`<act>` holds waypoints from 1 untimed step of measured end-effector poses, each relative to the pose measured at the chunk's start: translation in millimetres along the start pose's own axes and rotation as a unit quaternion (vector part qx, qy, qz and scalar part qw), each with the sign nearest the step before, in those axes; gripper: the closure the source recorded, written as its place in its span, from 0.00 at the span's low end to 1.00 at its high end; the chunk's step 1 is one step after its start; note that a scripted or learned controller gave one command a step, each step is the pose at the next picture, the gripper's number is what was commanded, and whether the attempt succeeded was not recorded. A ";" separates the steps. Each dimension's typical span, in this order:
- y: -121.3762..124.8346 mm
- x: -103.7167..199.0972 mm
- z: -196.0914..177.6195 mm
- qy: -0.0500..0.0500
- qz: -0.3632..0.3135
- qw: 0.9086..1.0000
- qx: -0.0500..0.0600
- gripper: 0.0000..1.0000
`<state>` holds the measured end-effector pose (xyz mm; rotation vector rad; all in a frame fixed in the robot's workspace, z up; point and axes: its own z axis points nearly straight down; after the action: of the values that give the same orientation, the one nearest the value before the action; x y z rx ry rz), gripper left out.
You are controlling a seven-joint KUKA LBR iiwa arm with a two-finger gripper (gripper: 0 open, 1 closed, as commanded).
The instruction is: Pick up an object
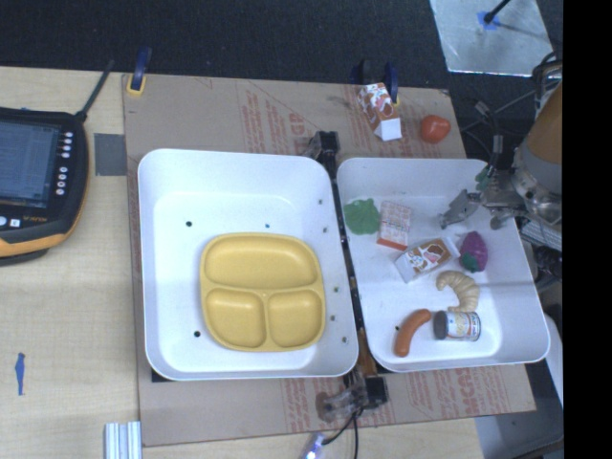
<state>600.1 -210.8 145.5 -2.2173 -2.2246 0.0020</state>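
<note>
Gripper (475, 210) fingers spread wide above right bin (535, 342); nothing held between them.

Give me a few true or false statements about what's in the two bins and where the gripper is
1. The yellow divided tray lies in the left bin. True.
2. The sausage lies in the left bin. False: it lies in the right bin.
3. The gripper hovers over the right bin's far right part. True.
4. The purple object sits between the gripper's fingers. False: it lies on the bin floor, apart.
</note>
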 end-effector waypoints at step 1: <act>-125.1 4.5 36.1 0.001 -0.001 1.000 0.002 0.00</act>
<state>474.9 -206.7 109.6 -2.2132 -2.2230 0.0057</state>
